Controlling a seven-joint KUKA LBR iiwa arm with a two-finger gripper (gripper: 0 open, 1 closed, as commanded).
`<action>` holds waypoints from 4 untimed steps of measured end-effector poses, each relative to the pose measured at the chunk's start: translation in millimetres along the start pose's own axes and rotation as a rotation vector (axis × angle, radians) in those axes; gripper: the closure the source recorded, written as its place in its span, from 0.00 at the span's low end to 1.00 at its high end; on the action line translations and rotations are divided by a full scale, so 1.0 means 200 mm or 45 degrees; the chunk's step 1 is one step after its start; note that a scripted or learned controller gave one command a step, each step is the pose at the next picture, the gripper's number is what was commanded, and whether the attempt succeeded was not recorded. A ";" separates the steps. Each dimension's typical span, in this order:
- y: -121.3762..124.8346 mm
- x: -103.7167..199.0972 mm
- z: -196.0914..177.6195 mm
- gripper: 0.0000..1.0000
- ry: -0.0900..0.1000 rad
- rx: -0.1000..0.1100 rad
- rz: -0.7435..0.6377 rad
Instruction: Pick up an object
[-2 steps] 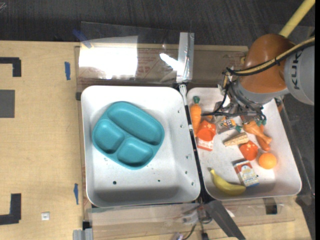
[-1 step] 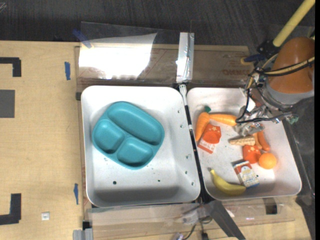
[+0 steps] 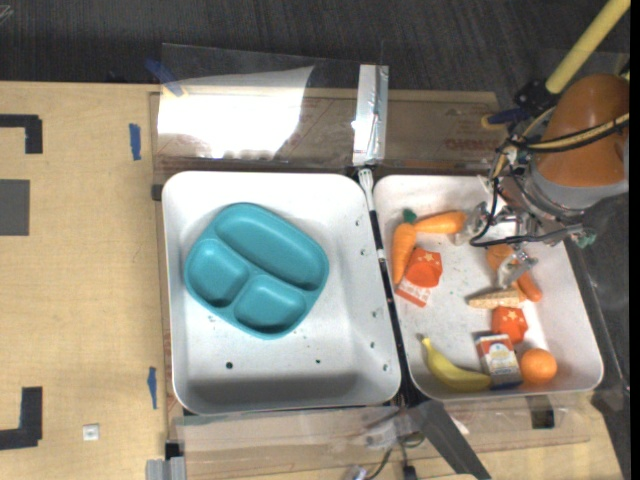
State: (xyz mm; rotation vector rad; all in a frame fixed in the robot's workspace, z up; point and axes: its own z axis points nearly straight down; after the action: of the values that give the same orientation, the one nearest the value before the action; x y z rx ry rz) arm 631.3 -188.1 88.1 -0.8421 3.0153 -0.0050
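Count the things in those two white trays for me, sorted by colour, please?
Teal: 1, the divided plate
Orange: 5, two carrots, orange fruit, two small pieces
Red-orange cartons: 3
Yellow: 1, banana
Tan: 1, stick
Total: 11

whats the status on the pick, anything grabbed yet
Gripper low in right bin, over small orange pieces. No object seen held. Carrots, banana, orange untouched nearby.
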 end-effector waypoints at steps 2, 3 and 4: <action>0.01 0.17 -0.07 1.00 -0.014 0.008 -0.039; 0.04 -0.20 -0.64 1.00 -0.008 0.006 0.033; 0.04 -0.19 -0.62 0.00 0.001 -0.002 0.037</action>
State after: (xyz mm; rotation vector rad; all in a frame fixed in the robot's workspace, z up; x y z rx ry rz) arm 657.8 -162.6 211.7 -0.7988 3.0281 -0.0023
